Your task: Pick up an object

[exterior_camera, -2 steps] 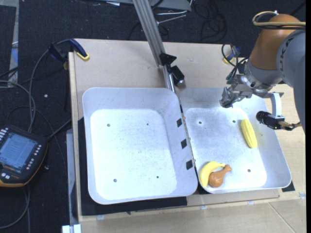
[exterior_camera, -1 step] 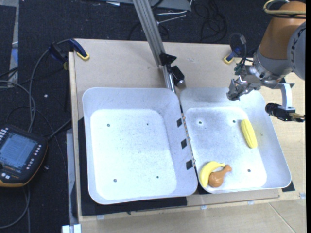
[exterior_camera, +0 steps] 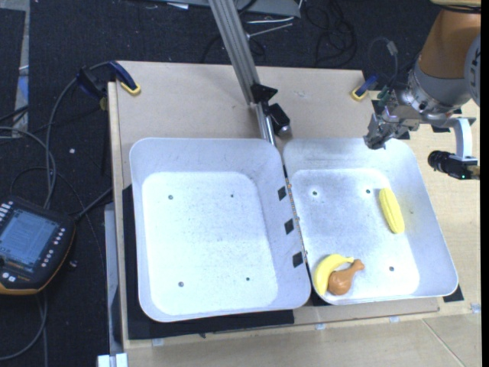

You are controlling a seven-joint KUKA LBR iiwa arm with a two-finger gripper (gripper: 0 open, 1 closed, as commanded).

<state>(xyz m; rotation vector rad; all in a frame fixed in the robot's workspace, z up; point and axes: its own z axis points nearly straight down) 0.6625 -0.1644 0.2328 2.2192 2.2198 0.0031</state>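
No legible writing on bins

view: single fixed camera | position: above the worktop, well back | facing: down at a slant | coverage: both white bins side by side, floor at left, arm entering from right

A tan worktop is filling the middle of the frame, carrying 2 white bins: the left bin and the right bin, touching at centre.
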